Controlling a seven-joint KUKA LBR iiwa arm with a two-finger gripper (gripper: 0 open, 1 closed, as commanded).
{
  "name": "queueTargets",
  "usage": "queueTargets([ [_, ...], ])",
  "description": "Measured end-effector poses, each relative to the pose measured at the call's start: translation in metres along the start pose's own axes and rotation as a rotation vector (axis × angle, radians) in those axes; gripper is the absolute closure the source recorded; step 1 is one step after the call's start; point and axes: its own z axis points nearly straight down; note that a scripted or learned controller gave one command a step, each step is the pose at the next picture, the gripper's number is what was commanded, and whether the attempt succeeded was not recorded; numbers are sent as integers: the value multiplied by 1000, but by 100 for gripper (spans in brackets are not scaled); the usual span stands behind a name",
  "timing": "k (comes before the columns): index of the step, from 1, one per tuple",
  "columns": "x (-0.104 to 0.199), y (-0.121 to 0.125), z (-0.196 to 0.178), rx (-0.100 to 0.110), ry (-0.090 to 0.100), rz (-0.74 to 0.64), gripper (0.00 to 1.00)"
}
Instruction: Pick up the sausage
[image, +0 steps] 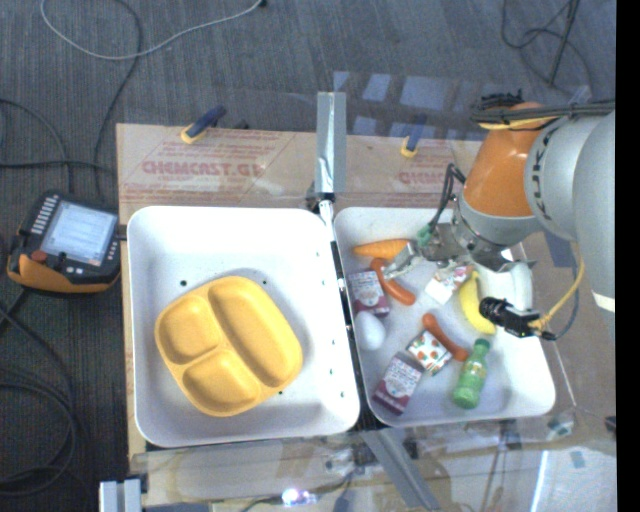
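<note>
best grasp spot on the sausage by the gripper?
Grip the sausage mid-length, from straight above, fingers closing across its narrow width. It lies flat, running diagonally; the carrot sits just above its upper end, so the lower half looks freer. The gripper hovers close.

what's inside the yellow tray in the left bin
Nothing visible: the yellow tray sits in the left bin with all three compartments bare. Whatever lies beneath it is covered.

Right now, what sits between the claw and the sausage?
In the camera view the claw hangs right over the upper end of the sausage, beside the carrot; nothing lies between them.
</note>
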Motion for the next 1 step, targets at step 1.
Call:
queueTargets([
  [1,4,-1,13,-28,-9,-34,0],
])
